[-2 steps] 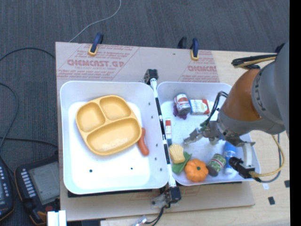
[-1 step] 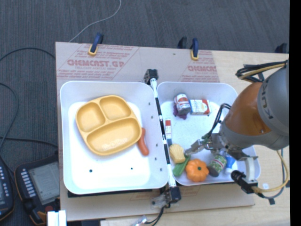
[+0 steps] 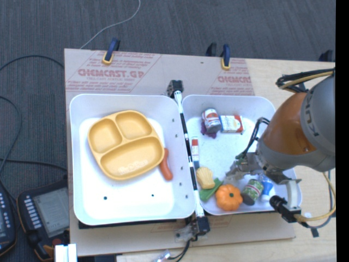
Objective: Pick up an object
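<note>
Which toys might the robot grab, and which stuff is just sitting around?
Things it might grab, near the end effector in the right bin:
pumpkin, corn, green can, purple can, red and white box.

Just lying about:
yellow divided plate and sausage in the left bin; clamps; cable.

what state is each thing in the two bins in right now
yellow three-compartment plastic plate: flat in the left white bin, nothing in its compartments
orange toy hot dog: lying against the plate's right edge
purple can: on its side in the right white bin
red and white box: lying flat beside the can
yellow toy corn: lying down
orange toy pumpkin: upright
green-labelled can: tipped over
</note>
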`<act>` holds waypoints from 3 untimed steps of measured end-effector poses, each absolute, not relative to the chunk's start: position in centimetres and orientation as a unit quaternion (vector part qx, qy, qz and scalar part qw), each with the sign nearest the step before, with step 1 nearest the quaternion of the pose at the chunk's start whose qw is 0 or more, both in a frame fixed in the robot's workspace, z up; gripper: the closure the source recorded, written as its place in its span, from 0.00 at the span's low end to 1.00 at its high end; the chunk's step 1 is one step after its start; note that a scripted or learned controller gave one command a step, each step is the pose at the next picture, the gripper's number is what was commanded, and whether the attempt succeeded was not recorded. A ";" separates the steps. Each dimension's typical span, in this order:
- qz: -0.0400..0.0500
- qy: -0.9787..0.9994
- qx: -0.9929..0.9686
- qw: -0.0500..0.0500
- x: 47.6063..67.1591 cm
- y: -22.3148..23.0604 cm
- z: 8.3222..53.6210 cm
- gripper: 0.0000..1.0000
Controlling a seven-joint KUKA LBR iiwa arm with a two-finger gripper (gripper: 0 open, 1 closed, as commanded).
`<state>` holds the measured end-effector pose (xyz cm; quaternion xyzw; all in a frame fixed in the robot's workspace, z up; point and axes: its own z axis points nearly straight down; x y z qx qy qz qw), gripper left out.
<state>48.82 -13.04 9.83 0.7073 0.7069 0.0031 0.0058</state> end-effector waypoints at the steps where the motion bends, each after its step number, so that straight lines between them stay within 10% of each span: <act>1: 0.003 0.707 0.707 0.006 48.8 -13.0 9.8 0.00; 2: 0.001 0.706 0.708 0.006 48.7 -10.1 8.8 0.00; 3: 0.003 0.706 0.708 0.006 48.8 -10.0 9.8 1.00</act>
